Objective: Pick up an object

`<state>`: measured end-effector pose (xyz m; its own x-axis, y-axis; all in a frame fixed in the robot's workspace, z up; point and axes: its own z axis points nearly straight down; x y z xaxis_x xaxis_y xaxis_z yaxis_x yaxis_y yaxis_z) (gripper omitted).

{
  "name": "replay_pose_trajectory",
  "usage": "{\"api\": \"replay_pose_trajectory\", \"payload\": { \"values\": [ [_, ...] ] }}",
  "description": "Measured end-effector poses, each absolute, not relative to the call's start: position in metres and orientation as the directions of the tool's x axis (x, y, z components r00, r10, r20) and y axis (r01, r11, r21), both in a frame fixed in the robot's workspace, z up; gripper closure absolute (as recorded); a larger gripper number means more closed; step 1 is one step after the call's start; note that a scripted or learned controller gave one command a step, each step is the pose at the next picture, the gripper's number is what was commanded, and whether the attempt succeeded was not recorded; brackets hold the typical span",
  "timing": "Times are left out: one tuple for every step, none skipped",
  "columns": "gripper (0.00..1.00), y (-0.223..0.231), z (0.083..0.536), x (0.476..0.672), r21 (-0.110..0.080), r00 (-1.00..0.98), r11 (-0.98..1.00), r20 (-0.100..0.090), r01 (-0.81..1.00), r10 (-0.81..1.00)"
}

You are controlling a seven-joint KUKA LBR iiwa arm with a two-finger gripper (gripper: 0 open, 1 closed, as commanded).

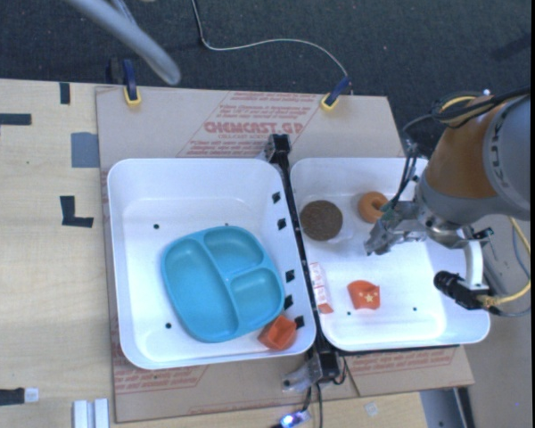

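Nearest the camera, along the front of the bench, a small orange-red plastic piece (pixel 279 332) lies in the front right corner of the left shallow white bin (pixel 129 203), just beside a light blue plastic tray with three compartments (pixel 223 280) that sits tilted across that bin's floor. Across the black divider, the right shallow white bin (pixel 428 328) holds a red strawberry-shaped toy (pixel 364 295) near its front, a flat dark brown round disc (pixel 321 219) towards its back left, and a tan ring-shaped doughnut toy (pixel 372 206) just right of the disc. A small red-and-white packet (pixel 318 288) lies along this bin's left wall. Reaching in from the right, the grey arm with its orange band (pixel 468 163) has its two-finger gripper (pixel 381 239) low over the right bin, just beside the doughnut and behind the strawberry; whether it is open or closed cannot be told, and nothing is seen held in it.
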<state>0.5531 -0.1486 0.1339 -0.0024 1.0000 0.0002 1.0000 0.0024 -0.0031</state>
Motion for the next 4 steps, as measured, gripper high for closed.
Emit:
{"api": "replay_pose_trajectory", "payload": {
  "values": [
    [1.0,-0.148,0.195,0.548,0.005,-0.001,0.001,-0.001,1.0,1.0],
    [1.0,-0.148,0.201,0.549,0.0,-0.001,0.001,0.0,1.0,1.0],
    [1.0,-0.1,0.194,0.563,-0.002,-0.006,0.006,0.002,1.0,1.0],
    [1.0,-0.044,0.197,0.587,-0.001,-0.007,0.007,0.002,1.0,1.0]
  ]
}}
